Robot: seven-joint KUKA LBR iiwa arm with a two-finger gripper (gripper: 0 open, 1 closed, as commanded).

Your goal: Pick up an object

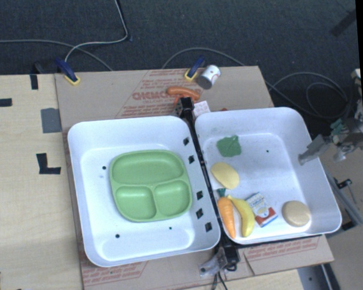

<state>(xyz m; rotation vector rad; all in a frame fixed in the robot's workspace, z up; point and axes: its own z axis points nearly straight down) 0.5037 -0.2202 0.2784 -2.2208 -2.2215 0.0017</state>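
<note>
Faintly legible: red print on cardboard (149, 95) | carton (261, 208) label unreadable

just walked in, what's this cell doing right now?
Pick attempt, nothing grabbed yet. The gripper sits at the right edge of the right bin, above the rim, holding nothing I can see. The right bin holds a green piece, a yellow lemon-like item, a carrot, a banana, a small carton and a tan round item. The left bin holds a green divided plate.
</note>
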